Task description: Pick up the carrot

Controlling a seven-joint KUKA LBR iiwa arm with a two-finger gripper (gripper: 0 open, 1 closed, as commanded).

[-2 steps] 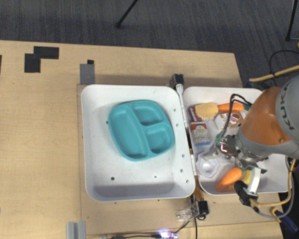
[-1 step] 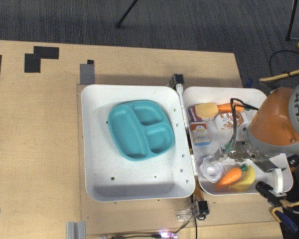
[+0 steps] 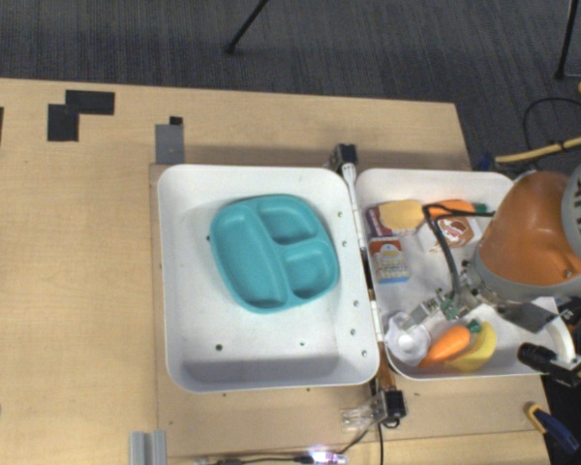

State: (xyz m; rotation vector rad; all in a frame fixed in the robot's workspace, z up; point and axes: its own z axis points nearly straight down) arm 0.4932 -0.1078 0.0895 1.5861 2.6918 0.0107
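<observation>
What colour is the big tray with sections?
Teal, seen in the camera view: the sectioned plastic tray.

A light wooden bench [image 3: 68, 289] fills the lower frame — black rectangular marks [image 3: 77, 112] sit at its upper left. Beyond its top edge runs dark grey carpet [image 3: 368, 27], crossed by a thin black stand leg [image 3: 259, 10] — another pole [image 3: 568, 22] at upper right.

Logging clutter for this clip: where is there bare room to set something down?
Free: the left bin's white floor around the teal divided plate, widest along its front edge, and the bare bench left of it. Crowded: the right bin, where carrot, banana, cartons and the arm sit close together.
</observation>
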